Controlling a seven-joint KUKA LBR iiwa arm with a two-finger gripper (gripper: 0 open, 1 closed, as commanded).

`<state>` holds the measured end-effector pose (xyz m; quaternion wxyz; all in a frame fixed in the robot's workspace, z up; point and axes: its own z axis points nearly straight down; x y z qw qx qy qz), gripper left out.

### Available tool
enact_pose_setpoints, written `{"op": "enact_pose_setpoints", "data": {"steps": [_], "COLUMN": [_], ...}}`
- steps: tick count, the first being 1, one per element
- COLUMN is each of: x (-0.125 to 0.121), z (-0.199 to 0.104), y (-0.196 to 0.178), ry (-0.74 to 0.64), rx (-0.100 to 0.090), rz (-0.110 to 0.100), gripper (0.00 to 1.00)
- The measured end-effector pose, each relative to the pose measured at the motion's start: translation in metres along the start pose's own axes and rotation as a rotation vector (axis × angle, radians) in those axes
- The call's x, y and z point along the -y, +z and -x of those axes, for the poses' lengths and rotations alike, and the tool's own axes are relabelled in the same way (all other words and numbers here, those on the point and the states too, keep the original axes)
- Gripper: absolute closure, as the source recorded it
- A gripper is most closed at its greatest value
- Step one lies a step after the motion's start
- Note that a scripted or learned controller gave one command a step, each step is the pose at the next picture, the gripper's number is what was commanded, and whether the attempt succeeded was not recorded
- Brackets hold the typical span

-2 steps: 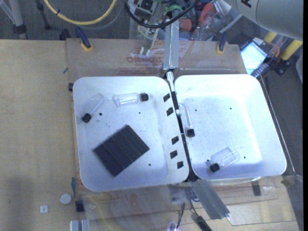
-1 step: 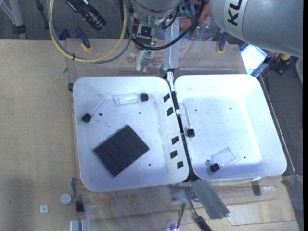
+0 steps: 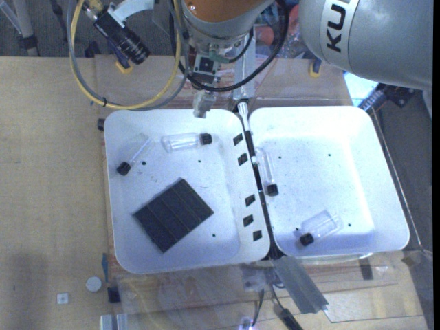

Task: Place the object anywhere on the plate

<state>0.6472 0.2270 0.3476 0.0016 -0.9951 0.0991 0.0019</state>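
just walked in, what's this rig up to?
KUKA arm hangs over the back edge of the left bin, gripper near its rim. Two clear vials and the dark plate lie in that bin, two more vials in the right bin. Nothing is on the plate yet.

The scene is brightly and fairly evenly lit from above. Both white bins, the left bin [image 3: 124, 126] and the right bin [image 3: 357, 126], are close to overexposed, and their floors wash out to a flat white with a faint bluish cast. The dark plate [image 3: 173, 214] throws only a thin, soft shadow. A blue-white glare patch sits beside the arm [image 3: 371, 26] at the right. The arm's grey casing carries a broad soft highlight and looks slightly out of focus, being near the lens. The picture is low in resolution and grainy, and the clear vials [image 3: 180, 142] are hard to make out.
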Motion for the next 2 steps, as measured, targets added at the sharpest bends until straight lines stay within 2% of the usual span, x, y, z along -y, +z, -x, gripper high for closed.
{"op": "enact_pose_setpoints", "data": {"steps": [1, 2], "x": [0.0019, 0.0015], "z": [-0.0191, -0.0191], "y": [-0.089, -0.0884], "ry": [0.006, 0.367], "rx": [-0.006, -0.002], "rz": [-0.004, -0.002], "gripper": [1.0, 1.0]}}
